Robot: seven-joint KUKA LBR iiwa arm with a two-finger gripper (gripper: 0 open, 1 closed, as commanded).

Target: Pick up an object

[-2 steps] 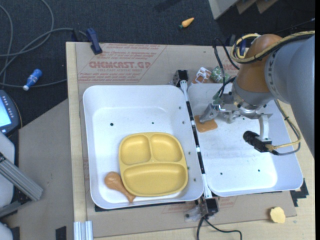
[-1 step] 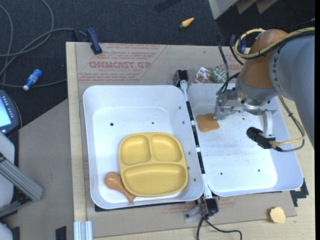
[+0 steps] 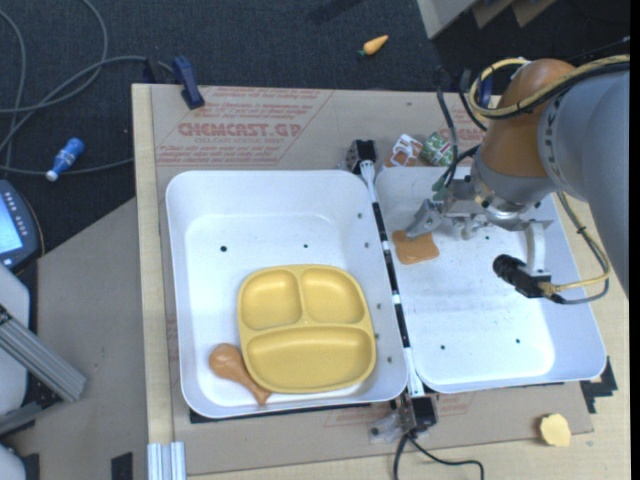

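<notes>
A flat orange-brown slice [image 3: 416,248] lies in the right bin [image 3: 500,358], close to its left wall. My gripper [image 3: 443,220] hangs low over the back of that bin, just above and to the right of the slice; whether it touches the slice is unclear. In the left bin [image 3: 200,218] sits a yellow divided plate [image 3: 305,326]. A tan toy drumstick [image 3: 236,368] lies against the plate's front left corner.
Two small packets [image 3: 420,149] lie by the right bin's back edge, next to a black clamp [image 3: 360,153]. A black cable connector [image 3: 520,273] dangles from the arm over the right bin. A yellow piece [image 3: 553,429] sits on the bench at front right.
</notes>
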